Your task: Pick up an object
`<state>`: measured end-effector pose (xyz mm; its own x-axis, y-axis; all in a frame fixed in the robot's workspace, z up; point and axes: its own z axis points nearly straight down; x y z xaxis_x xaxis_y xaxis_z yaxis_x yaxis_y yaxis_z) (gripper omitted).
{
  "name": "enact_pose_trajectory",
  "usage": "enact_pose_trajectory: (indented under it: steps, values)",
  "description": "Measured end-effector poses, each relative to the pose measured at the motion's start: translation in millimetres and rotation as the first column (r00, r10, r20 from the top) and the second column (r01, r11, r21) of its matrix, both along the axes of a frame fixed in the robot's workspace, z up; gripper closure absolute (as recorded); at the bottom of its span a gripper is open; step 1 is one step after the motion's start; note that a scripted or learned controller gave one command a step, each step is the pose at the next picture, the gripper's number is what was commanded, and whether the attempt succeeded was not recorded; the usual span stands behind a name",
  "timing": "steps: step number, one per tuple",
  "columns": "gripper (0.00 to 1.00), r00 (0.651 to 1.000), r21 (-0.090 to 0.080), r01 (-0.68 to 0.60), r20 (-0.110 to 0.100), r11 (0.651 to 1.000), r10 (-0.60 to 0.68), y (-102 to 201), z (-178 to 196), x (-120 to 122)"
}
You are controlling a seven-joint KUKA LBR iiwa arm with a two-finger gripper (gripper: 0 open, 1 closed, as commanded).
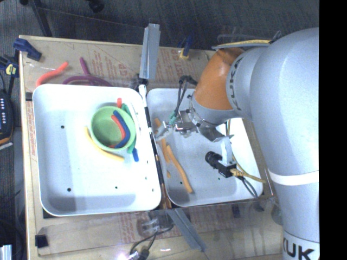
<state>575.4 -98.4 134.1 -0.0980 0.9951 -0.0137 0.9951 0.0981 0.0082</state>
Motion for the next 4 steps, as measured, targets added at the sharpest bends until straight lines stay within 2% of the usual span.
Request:
enact_pose_trajectory:
  steps: [1, 2, 3, 4]
  values:
    - [0.00, 0.998, 0.013, -0.056, -0.012, 0.998, 0.056, -24.1, -35.9, -34.8]
    - [1.00, 0.998, 0.015, -0.061, -0.017, 0.998, 0.061, -23.4, -26.0, -35.0]
    - [0.00, 0.998, 0.015, -0.062, -0.017, 0.998, 0.062, -23.4, -25.9, -34.9]
    - [0.00, 0.998, 0.010, -0.067, -0.010, 0.998, 0.067, -29.1, -42.5, -84.2]
